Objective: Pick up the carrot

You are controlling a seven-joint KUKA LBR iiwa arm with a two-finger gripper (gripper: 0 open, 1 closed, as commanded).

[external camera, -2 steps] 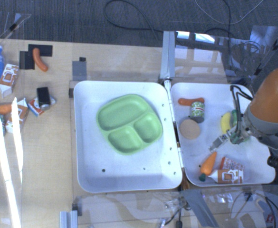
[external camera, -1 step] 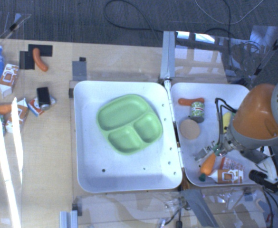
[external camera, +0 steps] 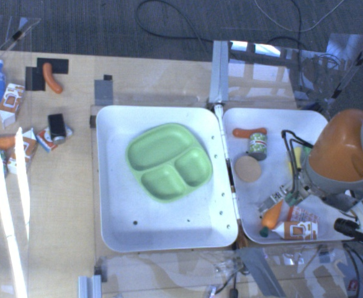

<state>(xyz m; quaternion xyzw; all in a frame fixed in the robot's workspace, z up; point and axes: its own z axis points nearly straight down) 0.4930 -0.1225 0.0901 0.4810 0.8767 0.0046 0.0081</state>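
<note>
While the tool (external camera: 285, 197) hovers, grip unclear, the carrot (external camera: 271, 215) lies just beside it.

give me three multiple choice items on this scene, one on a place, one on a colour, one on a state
1. Where does the carrot lie?
A. right bin
B. left bin
C. on the bench

2. What colour is the divided plate?
A. blue
B. green
C. red

3. How does the end effector stand to the carrot?
A. carrying it over the left bin
B. far off over the bench
C. low in the right bin, just above it

Answers: 1 A, it lies near that bin's front wall. 2 B, it is pale green. 3 C, it sits just above the carrot's upper end.
</note>
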